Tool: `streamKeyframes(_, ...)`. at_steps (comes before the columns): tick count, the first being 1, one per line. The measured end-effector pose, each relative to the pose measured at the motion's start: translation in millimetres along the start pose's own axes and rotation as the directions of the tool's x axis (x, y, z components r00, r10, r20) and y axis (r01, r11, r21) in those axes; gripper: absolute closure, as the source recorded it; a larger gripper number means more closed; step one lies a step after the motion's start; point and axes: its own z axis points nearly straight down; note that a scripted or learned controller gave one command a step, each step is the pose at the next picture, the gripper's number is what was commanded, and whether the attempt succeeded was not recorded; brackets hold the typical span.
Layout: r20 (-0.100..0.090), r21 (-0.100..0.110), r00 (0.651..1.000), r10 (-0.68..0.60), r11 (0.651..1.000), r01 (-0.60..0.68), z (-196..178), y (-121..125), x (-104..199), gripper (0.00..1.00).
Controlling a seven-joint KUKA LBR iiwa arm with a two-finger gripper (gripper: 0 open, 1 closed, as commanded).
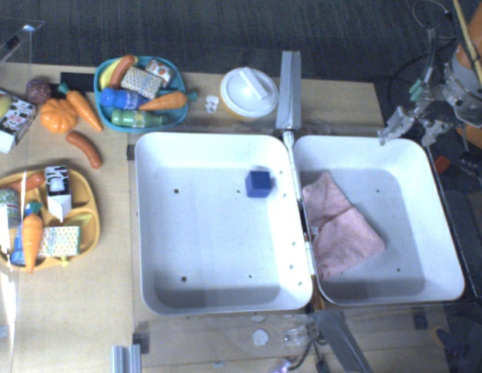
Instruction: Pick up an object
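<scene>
A small blue cube (259, 183) lies in the left bin (171, 278), toward its far right side. A crumpled pink cloth (338, 225) rests in the right bin (427, 278), against its left wall. My gripper (413, 125) hangs over the right bin's far edge, near its far right corner, well away from both objects. Its two fingers (394, 123) stand apart, open, with nothing between them.
A metal post (288, 92) stands behind the seam between the bins. Beside it sits a white lidded bowl (249, 93). A blue bowl (141, 92) and a yellow plate (47, 217) of toy food sit on the left of the bench, with loose toy vegetables (70, 119).
</scene>
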Motion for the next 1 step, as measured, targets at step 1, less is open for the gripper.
streamKeyframes(1, -0.001, 0.000, 0.980, -0.198, 0.980, 0.198, 87.7, -73.1, 8.3, 0.00)
